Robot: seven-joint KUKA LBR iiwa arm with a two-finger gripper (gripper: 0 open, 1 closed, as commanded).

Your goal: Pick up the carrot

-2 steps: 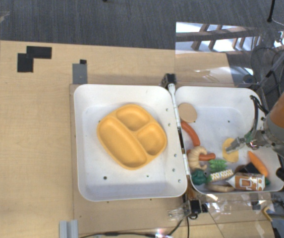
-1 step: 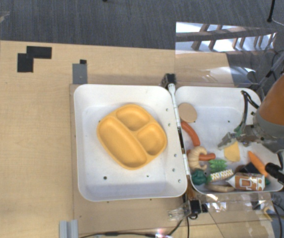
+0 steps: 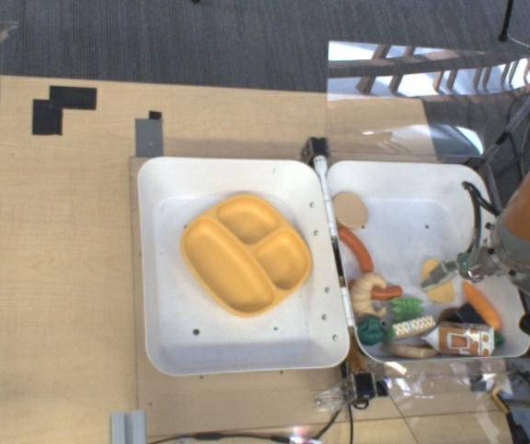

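Carrot, one, beside claw

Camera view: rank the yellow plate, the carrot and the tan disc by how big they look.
1. yellow plate, by far the largest.
2. and 3. carrot and tan disc look about alike; I won't rank them.

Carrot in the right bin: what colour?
Orange. The carrot lies near the bin's right wall, seen in the camera view.
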